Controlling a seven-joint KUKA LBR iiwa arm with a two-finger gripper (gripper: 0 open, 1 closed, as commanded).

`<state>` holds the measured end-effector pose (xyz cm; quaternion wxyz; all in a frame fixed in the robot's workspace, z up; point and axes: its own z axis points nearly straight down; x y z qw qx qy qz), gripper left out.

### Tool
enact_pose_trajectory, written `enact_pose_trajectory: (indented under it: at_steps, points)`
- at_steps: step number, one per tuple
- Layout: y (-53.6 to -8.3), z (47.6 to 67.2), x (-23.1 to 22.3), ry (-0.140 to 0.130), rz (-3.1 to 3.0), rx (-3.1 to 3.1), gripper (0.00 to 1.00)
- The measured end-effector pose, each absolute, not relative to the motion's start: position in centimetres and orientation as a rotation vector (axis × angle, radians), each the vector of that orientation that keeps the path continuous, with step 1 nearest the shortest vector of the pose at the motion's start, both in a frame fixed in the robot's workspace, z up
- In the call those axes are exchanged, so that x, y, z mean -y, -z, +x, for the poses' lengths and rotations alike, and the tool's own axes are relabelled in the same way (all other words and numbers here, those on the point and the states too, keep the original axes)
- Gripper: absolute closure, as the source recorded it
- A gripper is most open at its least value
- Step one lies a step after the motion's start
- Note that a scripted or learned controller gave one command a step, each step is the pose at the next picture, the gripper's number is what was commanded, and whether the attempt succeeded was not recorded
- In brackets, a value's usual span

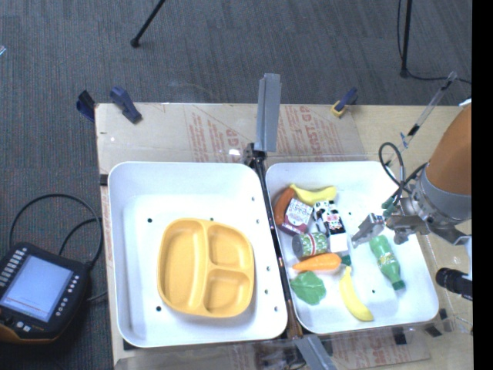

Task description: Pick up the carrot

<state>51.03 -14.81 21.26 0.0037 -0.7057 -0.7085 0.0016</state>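
Two white bins are set side by side on the bench; the left bin (123, 206) bears a yellow tray (206, 268), the right bin (416, 303) a heap of toy food. The arm (451, 172) is seen at the right, cut off by the frame edge. The gripper (377, 226) is held over the right bin, just above a green bottle (385, 259); whether it is released or clenched cannot be told, and nothing is seen gripped. The carrot (317, 263) lies to the gripper's left, apart from it, beside a can (310, 243) and above a green leaf (308, 287). Small cartons (327, 218) are hard to make out.
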Motion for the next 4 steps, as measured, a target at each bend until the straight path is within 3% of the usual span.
enact_pose_trajectory:
  at_steps: [1,2,3,4]
  points:
    - [-8.5,52.3,12.1,-0.002,-1.962,2.446,0.0]
    - [-9.3,52.1,12.5,-0.004,-1.973,2.431,1.0]
    - [-9.3,52.1,12.5,-0.004,-1.973,2.431,0.0]
    - [-8.5,52.8,16.8,0.0,-1.747,2.606,0.0]
